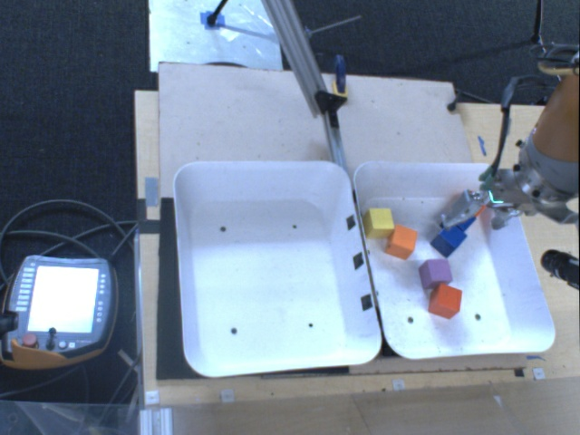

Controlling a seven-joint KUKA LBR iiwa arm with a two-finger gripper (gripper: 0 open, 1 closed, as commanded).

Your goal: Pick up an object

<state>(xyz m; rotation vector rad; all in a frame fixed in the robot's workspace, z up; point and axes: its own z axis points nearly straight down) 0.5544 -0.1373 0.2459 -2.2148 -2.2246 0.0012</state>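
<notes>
My gripper (456, 227) reaches in from the right over the upper part of the right bin (521, 284). It is shut on a blue block (448, 240), which sits tilted at the fingertips, in line with the gripper. One grey finger (456, 210) lies along the block's upper side; the other is hidden behind it. A yellow block (379, 221) and an orange block (401, 241) lie to the left near the bin's inner wall. A purple block (436, 272) and a red-orange block (445, 301) lie just below the gripper.
The left bin (272, 270) lies beside the right one, with black clips (359, 261) along the shared rim. A metal pole (299, 48) slants over the back board. A teach pendant (56, 311) with cables lies off the bench at far left.
</notes>
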